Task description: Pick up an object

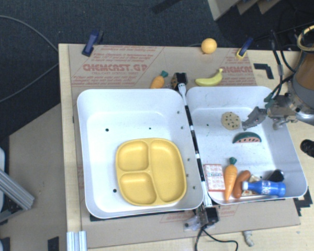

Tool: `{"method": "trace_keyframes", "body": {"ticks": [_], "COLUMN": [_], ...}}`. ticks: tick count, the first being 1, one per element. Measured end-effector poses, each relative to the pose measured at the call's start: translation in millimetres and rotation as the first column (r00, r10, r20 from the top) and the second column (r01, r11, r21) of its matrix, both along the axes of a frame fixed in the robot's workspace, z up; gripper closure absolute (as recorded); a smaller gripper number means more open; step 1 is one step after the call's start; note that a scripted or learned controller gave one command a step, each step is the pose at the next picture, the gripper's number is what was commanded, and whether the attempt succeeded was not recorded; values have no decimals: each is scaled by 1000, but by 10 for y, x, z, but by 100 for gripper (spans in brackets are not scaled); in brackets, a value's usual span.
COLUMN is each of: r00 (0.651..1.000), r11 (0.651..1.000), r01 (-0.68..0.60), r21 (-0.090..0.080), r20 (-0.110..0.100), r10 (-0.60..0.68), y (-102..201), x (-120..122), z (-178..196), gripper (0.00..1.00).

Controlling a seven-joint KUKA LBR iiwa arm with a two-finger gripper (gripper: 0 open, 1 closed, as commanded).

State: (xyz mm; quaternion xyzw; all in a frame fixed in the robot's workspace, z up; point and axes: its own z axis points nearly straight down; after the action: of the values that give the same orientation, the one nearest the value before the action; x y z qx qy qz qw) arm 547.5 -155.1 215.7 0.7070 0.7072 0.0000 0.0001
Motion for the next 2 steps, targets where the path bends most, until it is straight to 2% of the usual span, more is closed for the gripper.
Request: {"method": "trace_keyframes", "body": {"ticks": [1,2], "r00": [1000,1000], "r11": [1000,1000], "r01": [-1,1], "r21": [0,-2], "r20": [1,1], "r10": [1,-1], "y": [366,-187], "x": [280,619], "z": [-1312,-1307], "gripper": [0,0]}}
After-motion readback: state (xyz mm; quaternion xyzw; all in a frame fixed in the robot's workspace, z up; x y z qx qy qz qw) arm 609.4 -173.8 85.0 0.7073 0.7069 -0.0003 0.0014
